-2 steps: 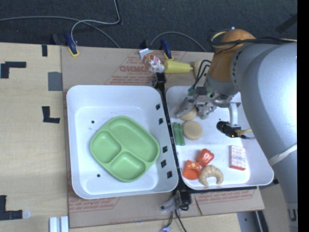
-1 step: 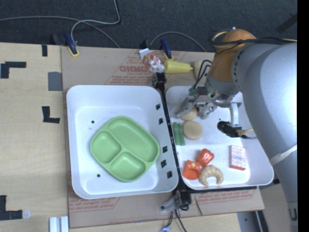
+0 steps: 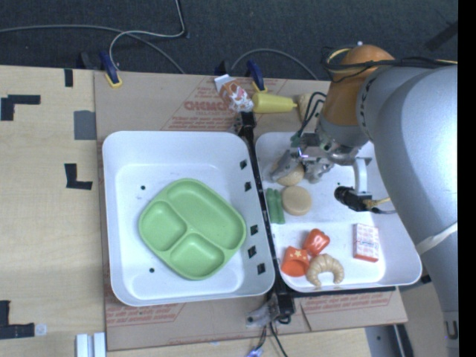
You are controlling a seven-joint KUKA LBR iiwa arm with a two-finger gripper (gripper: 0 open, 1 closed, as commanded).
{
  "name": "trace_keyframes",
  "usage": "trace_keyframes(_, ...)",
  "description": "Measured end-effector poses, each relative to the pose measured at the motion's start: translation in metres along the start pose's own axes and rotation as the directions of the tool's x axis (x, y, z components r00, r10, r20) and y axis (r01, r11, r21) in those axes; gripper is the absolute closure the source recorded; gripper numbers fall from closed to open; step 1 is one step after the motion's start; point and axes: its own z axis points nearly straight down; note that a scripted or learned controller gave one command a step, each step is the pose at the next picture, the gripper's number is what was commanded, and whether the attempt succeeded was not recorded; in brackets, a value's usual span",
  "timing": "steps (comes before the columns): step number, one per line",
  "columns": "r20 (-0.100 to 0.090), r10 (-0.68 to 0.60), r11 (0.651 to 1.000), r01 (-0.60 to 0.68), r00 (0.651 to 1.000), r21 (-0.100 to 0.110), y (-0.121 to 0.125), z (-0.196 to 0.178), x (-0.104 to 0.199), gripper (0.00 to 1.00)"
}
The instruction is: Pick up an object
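My gripper [image 3: 305, 166] hangs low over the far left part of the right bin [image 3: 394, 270]. Right under it lies a small beige lump [image 3: 290, 176], partly hidden by the gripper. Whether the gripper is touching the lump is unclear. Just in front of the lump sit a round tan bun [image 3: 297, 200] and a green stick [image 3: 275, 206] along the bin's left wall. Nearer the front lie a red pepper [image 3: 306, 251], a croissant [image 3: 326, 269] and a red and white packet [image 3: 365, 242].
The left bin [image 3: 123, 162] holds a green divided plate [image 3: 193, 227]. Behind the bins, on the cardboard, lie a yellow object [image 3: 272, 103] and a small wrapped packet [image 3: 233, 93]. My grey arm covers the right bin's far right side.
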Motion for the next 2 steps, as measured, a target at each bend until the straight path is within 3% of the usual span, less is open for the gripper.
trace_keyframes(1,0.004,0.002,1.000,-0.002,1.000,-0.001,0.000,0.000,0.001,0.00)
trace_keyframes(2,0.007,0.000,1.000,0.000,1.000,-0.002,0.000,-0.010,0.000,1.00)
